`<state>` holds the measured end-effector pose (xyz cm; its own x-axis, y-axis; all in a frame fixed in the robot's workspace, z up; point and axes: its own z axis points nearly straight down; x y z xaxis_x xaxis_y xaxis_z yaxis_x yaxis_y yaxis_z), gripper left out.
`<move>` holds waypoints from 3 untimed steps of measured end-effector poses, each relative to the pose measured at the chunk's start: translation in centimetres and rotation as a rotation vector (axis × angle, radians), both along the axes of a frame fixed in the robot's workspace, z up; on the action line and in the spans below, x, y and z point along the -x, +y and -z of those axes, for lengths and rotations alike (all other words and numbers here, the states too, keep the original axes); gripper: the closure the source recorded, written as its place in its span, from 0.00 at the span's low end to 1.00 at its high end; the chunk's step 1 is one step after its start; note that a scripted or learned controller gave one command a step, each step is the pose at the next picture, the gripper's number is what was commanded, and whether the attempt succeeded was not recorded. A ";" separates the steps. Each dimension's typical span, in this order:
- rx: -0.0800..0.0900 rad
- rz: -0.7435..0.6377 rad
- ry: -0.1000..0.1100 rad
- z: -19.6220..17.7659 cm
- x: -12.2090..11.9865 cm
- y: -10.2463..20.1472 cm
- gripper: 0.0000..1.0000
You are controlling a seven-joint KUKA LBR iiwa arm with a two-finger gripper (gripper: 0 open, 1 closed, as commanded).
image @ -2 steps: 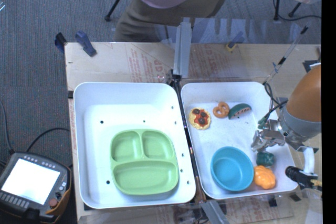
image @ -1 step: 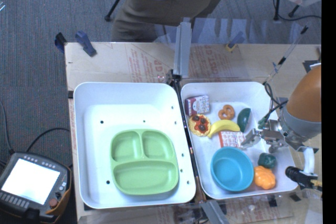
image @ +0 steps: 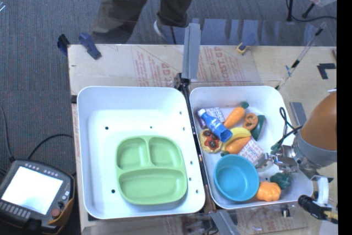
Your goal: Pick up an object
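**Many small toys in right bin, gripper low at its right side**

Several toy foods are piled in the right bin (image: 275, 97), and any one would do for the pick. The gripper (image: 273, 160) sits low near the bin's right wall, just right of the blue bowl (image: 236, 179) and just above a dark green piece (image: 282, 179) and the orange pepper (image: 268, 191). Can't tell if its fingers are apart or together; metal parts blur there, and nothing shows clearly betw. them.

Other items: blue bottle (image: 215, 124) lying tilted, carrot (image: 234, 116), banana (image: 240, 133), pretzel (image: 251, 120), pizza slice (image: 210, 141), a printed card or packet (image: 252, 149) beside the bowl. Left bin (image: 99, 113) holds a green divided plate (image: 152, 170), lying flat.

Handling, as I judge it: all look like hollow plastic, so light, stiff, not fragile, but smooth and prob. slippery.
- Pepper: round and lobed, may squirt out of a pinch; grip across the middle, in the grooves.
- Dark green piece: small, nearest the gripper, partly hidden, shape unclear.
- Bowl: too wide to span; take one wall, a finger inside and one outside.
- Carrot, banana: long, grip across the narrow width at mid-length.
- Card: flat, hard to get under.

Crowding is the main risk; neighbours touch, so fingers may nudge them aside.
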<state>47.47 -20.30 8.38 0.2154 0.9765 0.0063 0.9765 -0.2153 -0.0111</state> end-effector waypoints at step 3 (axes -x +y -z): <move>0.007 0.225 0.008 -5.0 -5.0 6.9 1.00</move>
